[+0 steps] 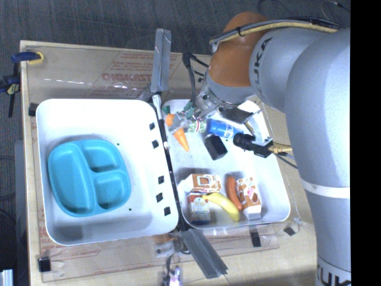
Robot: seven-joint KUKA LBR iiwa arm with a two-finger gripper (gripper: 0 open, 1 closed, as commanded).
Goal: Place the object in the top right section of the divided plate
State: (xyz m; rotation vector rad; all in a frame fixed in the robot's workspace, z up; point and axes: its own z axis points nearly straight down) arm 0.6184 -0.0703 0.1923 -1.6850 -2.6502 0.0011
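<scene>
pincer (193, 115): low in right bin's (275, 177) far-left corner, grip state cannot be told | toy carrot (181, 139): just beside pincer, lying in right bin | blue divided plate (88, 174): in left bin (71, 115) | banana (221, 205), cartons: right bin's near side

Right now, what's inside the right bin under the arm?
In the right bin: a carrot, blue can, black block, banana, cartons. The arm covers its upper right corner.
</scene>
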